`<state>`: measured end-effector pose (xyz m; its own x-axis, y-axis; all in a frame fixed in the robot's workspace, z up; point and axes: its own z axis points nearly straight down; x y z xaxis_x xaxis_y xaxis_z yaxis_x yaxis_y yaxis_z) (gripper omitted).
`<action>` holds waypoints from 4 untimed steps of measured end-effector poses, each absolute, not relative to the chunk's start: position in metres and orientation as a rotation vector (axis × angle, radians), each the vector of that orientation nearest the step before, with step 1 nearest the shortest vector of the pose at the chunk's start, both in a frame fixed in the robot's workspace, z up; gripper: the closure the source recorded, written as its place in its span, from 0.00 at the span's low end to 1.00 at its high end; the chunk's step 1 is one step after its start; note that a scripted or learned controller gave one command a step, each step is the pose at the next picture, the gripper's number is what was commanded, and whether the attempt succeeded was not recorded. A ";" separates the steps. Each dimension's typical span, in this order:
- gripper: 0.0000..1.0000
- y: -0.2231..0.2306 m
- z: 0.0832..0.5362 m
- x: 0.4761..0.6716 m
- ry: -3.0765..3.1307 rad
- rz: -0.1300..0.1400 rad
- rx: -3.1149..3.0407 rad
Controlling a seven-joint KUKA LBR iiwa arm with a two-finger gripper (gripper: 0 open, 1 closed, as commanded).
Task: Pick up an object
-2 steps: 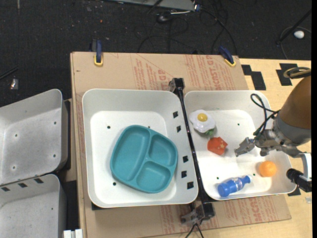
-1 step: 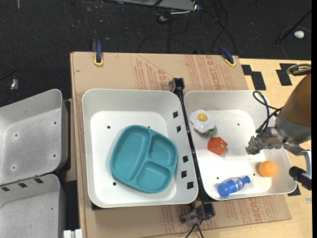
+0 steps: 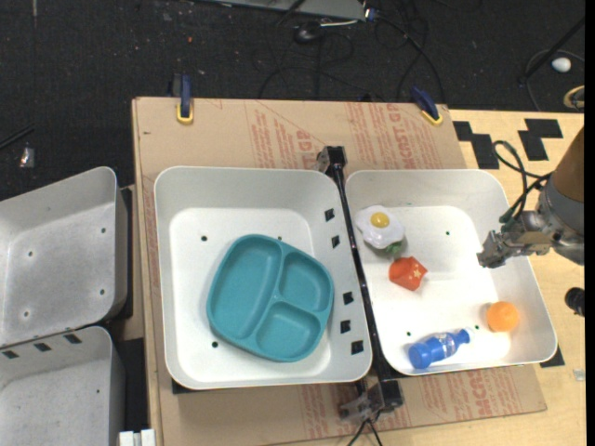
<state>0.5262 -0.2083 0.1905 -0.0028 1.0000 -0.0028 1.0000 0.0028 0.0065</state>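
In the camera view, the tool [image 3: 493, 249] hangs over the right edge of the right bin [image 3: 483, 186], at about the middle of that edge. The grey arm [image 3: 567, 203] comes in behind it from the right side of the view. The tool is seen as a small dark-grey shape, and I cannot tell how it stands, wide or narrow. No object is seen in it.

All loose objects lie in the right bin, to the left of the tool or below it in the view. The nearest one is the orange ball [image 3: 503, 317], which lies below the tool, close to the right wall of the bin and apart from the tool. The red object [image 3: 407, 273] lies to the left of the tool and slightly lower, well apart from it. The white toy with a yellow spot [image 3: 379, 228] is farther to the left and a little higher, just beside the red object. The blue bottle [image 3: 437, 348] lies on its side below and to the left of the tool, near the front wall of the bin.

Further left of the tool, across the divider, the left bin [image 3: 177, 249] holds a teal divided plate [image 3: 270, 297]. Both bins stand on the brown worktop [image 3: 149, 156].
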 end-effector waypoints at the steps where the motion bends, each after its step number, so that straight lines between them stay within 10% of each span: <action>1: 1.00 -0.208 0.204 0.527 2.222 0.002 2.216; 4: 1.00 -0.063 0.218 0.561 2.230 0.003 2.213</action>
